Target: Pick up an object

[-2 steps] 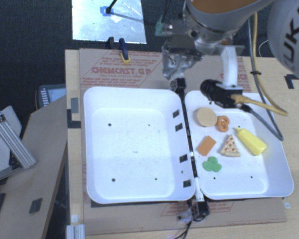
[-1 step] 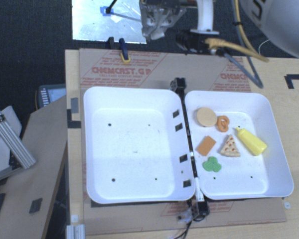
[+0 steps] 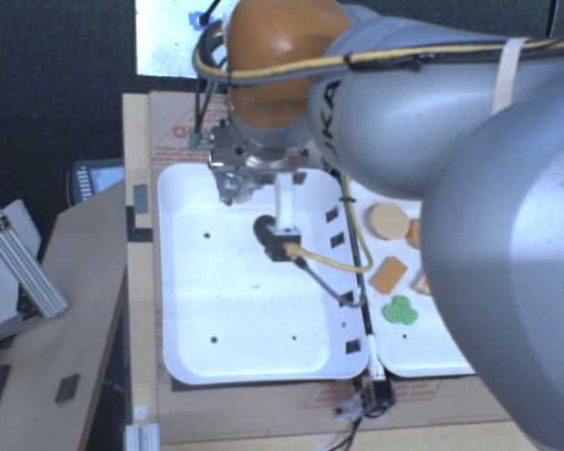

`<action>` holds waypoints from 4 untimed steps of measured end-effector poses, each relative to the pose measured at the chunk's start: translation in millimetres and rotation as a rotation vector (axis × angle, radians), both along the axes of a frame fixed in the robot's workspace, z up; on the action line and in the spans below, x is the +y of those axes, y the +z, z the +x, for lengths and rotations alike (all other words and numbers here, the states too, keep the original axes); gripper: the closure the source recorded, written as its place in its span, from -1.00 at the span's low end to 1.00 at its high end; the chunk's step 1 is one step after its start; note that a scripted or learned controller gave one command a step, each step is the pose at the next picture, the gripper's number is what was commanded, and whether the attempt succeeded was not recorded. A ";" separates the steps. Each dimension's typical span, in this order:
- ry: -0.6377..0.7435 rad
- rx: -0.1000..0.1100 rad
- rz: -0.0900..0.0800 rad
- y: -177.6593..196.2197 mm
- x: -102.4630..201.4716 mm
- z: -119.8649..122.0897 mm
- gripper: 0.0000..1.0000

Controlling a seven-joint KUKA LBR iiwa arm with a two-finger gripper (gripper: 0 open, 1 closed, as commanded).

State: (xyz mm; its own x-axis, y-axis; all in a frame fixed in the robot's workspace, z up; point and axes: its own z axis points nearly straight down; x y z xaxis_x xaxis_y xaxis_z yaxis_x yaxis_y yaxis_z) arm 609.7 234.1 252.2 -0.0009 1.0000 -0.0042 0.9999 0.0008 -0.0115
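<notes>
rightward, in one bin (image 3: 425,349): one tan disc (image 3: 390,221), one green piece (image 3: 400,311)

Smooth grey arm (image 3: 423,148), glossy orange band (image 3: 277,36), yellow cable (image 3: 423,53) running along it.

I see left bin (image 3: 226,318) beside right bin (image 3: 420,352), rims touching | in right bin by its left wall: disc (image 3: 389,221) farthest back, block (image 3: 389,274) just in front of it, clover-shaped piece (image 3: 399,312) nearest me | arm (image 3: 451,111) crosses over right bin, reaching over left bin's far end
</notes>
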 end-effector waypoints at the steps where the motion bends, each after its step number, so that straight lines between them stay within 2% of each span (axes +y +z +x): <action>1: 0.005 -0.029 0.012 203.5 0.5 -41.2 1.00; 2: 0.005 -0.024 0.009 289.1 0.1 -22.7 1.00; 3: -0.001 -0.006 0.003 224.2 -28.2 -66.5 1.00; 4: -0.003 -0.018 0.007 286.8 -81.1 -109.6 1.00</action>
